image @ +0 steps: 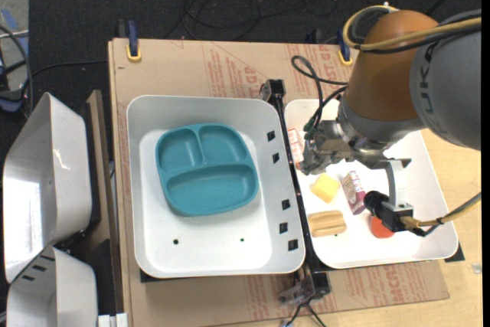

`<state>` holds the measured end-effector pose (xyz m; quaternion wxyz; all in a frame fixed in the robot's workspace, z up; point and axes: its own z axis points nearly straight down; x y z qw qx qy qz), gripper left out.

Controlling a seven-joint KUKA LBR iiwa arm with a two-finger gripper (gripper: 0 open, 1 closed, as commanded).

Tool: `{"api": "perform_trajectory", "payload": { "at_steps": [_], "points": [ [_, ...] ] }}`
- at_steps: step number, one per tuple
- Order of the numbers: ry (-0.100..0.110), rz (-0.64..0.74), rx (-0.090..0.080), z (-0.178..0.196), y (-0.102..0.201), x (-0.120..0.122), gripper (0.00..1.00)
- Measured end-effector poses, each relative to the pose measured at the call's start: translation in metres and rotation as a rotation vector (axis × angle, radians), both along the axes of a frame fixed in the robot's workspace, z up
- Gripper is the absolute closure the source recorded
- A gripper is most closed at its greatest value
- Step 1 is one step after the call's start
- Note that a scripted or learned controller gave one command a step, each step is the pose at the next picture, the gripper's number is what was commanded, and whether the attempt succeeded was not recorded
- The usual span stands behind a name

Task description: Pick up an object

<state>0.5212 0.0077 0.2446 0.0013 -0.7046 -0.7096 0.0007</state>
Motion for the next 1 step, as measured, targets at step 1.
{"api": "perform_trajectory", "payload": {
  "at_steps": [1],
  "points": [
    [-0.002, 0.001, 0.0, -0.0141, 0.0458, 0.0128, 1.0]
  ]
}}
